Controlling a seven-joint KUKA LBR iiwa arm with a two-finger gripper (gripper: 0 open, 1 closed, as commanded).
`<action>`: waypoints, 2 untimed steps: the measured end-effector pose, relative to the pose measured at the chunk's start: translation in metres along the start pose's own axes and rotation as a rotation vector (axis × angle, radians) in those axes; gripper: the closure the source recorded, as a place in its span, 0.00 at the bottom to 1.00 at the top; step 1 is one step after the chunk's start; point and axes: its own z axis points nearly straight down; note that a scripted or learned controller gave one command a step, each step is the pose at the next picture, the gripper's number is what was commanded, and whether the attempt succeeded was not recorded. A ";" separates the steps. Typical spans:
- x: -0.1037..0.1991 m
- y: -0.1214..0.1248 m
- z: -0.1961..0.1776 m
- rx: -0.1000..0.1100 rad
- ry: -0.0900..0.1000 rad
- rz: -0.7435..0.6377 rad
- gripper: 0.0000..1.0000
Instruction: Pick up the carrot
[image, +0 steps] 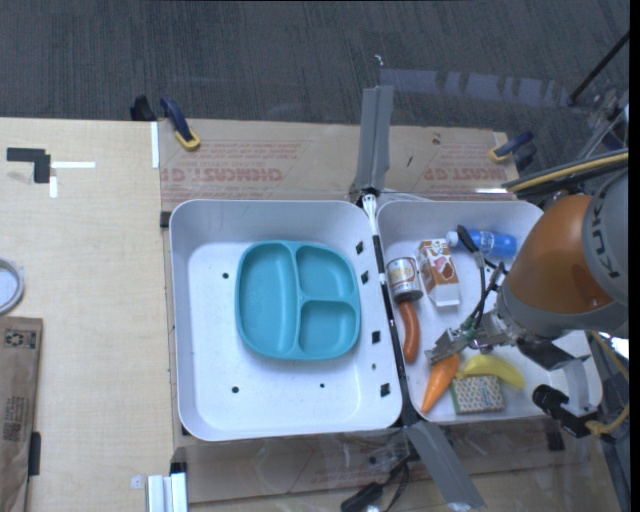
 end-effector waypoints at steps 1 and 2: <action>-0.001 0.000 -0.009 -0.001 -0.001 0.003 1.00; -0.001 0.000 -0.009 -0.001 -0.001 0.004 0.00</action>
